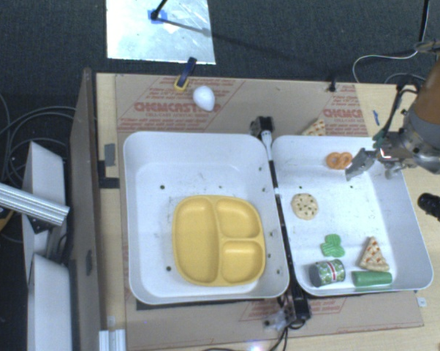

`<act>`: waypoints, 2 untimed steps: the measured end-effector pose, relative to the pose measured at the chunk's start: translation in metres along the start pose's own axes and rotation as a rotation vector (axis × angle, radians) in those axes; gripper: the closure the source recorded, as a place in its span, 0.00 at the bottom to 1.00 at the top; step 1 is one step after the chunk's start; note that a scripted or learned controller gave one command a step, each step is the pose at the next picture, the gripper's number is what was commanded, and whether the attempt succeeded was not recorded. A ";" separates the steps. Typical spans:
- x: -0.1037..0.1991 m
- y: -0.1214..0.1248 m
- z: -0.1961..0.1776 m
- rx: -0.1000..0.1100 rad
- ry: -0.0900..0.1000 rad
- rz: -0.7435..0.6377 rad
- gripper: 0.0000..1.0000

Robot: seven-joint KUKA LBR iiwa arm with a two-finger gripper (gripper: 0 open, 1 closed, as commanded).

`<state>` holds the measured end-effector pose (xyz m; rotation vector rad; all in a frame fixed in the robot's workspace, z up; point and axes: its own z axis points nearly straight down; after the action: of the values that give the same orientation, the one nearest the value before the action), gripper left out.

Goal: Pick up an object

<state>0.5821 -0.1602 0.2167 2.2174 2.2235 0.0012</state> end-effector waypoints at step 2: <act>0.056 -0.098 0.123 0.006 0.003 0.002 0.00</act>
<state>0.4845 -0.1048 0.0938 2.2240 2.2265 -0.0020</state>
